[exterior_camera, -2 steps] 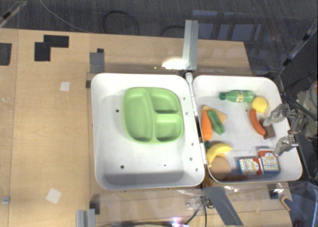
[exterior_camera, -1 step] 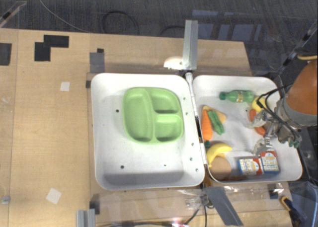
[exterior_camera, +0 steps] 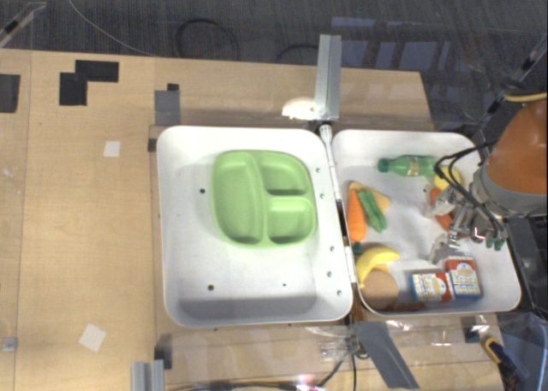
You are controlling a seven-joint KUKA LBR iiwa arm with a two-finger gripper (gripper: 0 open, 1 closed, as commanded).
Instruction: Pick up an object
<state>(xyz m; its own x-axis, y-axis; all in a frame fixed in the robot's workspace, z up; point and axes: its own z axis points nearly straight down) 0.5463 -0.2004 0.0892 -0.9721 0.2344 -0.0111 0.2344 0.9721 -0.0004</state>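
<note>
My tool (exterior_camera: 458, 231) hangs low in the right bin (exterior_camera: 505, 299), near its right side, above bare white floor with a small red-orange piece (exterior_camera: 438, 201) just to its left and two small boxes (exterior_camera: 445, 282) just below it in the view. I cannot tell whether it is released or clenched, and I see nothing between its tips. I judge this the reaching step: nothing is lifted yet. The things I might take all lie in this bin: the green bottle (exterior_camera: 407, 165), the carrot (exterior_camera: 356, 216), the banana (exterior_camera: 377, 257). Next I should settle over one piece and close on it. My arm comes in from the right, orange band (exterior_camera: 522, 154) above the wrist, pointing steeply down. The left bin (exterior_camera: 184, 295) holds a green tray (exterior_camera: 261, 197).
</note>
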